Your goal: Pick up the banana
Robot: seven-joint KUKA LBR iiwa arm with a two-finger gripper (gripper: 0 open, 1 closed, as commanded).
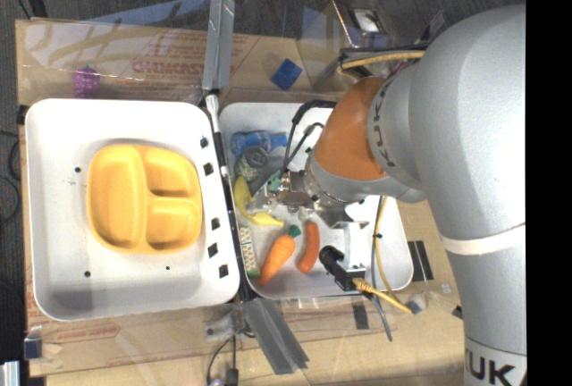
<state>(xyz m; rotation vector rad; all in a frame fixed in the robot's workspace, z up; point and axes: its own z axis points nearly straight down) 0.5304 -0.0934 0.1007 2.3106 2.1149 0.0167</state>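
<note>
Banana (243,201) at right bin (400,272) left wall; carrot (279,257), sausage (309,247) beside. Yellow tray (143,195) in left bin (54,286).

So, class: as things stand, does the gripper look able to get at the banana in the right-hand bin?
Probably yes. The gripper hangs right over the banana, which lies by the right bin's left wall. The wall beside it and the carrot just below may crowd the fingers.

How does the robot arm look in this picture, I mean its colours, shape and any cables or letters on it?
The arm is thick, rounded and light grey, with an orange band above the wrist. Black "KUKA" lettering is partly visible low on the arm. A yellow cable and a black cable run near the wrist.
</note>
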